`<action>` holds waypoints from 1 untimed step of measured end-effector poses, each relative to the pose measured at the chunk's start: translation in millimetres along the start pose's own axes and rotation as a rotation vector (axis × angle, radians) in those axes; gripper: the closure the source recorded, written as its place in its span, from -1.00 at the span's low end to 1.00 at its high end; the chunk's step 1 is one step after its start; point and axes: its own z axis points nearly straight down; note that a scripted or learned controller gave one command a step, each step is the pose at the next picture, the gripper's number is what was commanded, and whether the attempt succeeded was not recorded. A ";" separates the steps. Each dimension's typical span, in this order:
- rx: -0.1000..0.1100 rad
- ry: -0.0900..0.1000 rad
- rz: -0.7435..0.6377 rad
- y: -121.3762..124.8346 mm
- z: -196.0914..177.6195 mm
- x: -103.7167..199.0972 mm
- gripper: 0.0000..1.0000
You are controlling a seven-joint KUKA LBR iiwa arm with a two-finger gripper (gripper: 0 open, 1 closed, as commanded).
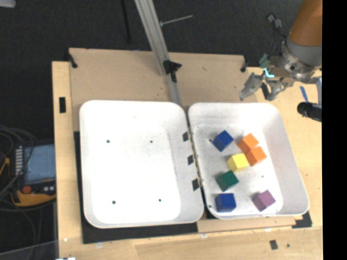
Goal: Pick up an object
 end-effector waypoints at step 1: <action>-0.004 -0.004 -0.002 0.4 -3.4 -0.8 -1.00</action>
